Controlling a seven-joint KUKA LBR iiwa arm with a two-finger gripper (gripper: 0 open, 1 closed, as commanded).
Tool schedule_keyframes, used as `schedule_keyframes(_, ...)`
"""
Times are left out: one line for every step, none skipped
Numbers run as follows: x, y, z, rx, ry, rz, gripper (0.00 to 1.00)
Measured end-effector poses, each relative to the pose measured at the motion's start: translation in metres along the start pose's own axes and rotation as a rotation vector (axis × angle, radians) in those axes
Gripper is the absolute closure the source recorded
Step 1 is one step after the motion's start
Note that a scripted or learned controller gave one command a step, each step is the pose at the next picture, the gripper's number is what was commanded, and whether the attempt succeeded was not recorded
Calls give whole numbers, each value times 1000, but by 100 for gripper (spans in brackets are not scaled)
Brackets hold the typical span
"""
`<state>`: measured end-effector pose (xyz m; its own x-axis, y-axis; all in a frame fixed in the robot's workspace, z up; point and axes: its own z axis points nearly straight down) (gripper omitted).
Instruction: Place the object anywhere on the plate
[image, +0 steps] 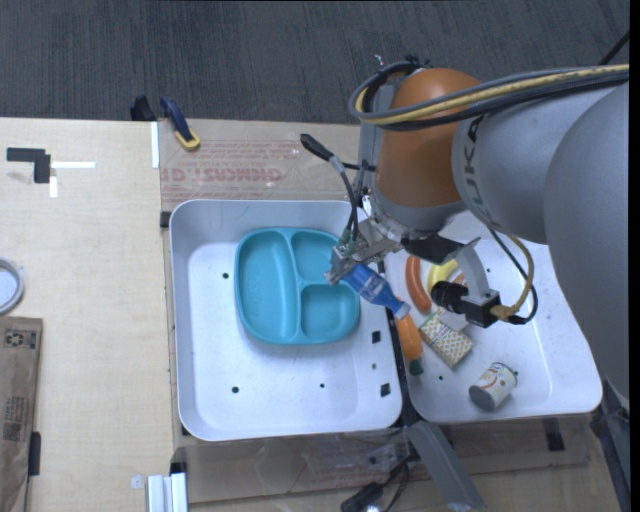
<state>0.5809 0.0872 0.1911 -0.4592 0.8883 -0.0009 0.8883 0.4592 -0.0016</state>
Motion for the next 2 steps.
schedule_keyframes(50, -5, -30, 0, 0, -54, 100)
schedule_keyframes(50, -5, -30, 1, 0, -53, 0)
